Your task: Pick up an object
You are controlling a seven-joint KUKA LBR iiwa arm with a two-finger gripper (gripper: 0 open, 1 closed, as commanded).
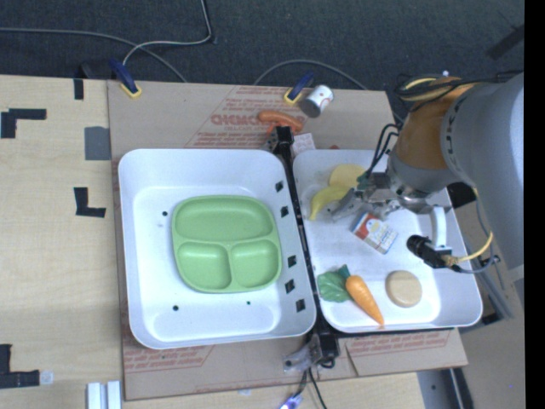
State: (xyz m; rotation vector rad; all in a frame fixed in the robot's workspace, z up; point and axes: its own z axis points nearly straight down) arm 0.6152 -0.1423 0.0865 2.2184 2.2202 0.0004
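Starting at the bottom of the frame, the right bin [451,313] holds a carrot [364,299] with its green top [334,286] and, just beside it, a round tan piece [404,288]. Above them lies a small red and white packet [374,232], and further up a yellow banana-like piece [339,187]. The hand [362,196] sits low in the upper middle of that bin, right at the yellow piece and just above the packet; whether it is clenched or released I cannot tell, and nothing shows between its tips.

With two things so close under the hand, I reckon a closing grip could catch the packet's edge as well as the yellow piece, or nudge one away and come up with nothing. The yellow piece looks smooth and curved, so it might slip out. It also lies near the bin's left wall, which could block one side.

Over in the left bin [145,228] rests a green divided plate [226,242]. Both bins stand on cardboard [196,122] over a pale wooden bench [43,254]. Beyond, along the top, are blue clamps [126,78], a trailing cable [170,37] and dark carpet [341,15].
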